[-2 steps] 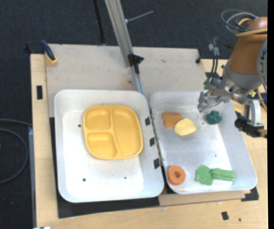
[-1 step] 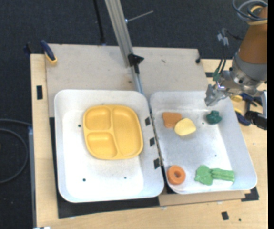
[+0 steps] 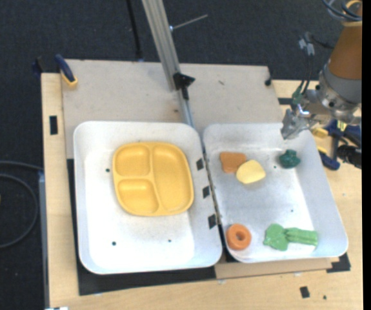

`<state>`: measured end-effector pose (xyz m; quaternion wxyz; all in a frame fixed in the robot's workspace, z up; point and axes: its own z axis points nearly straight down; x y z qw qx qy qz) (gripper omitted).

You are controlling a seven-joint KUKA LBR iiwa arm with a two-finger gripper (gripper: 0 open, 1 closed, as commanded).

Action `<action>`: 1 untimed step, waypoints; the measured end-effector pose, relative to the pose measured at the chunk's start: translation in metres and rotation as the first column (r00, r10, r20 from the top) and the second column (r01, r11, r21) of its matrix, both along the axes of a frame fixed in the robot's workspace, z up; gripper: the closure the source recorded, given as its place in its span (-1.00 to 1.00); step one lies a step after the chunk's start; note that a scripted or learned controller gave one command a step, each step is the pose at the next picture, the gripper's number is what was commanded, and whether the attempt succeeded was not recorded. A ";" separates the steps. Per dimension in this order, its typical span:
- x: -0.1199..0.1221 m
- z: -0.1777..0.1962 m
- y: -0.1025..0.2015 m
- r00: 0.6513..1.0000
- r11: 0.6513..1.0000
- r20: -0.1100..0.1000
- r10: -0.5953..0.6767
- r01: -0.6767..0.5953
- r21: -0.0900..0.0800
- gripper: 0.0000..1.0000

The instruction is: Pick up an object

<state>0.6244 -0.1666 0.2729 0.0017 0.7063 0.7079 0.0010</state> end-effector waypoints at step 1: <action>-0.005 0.005 0.049 1.000 1.000 -0.002 0.004 -0.004 0.001 1.00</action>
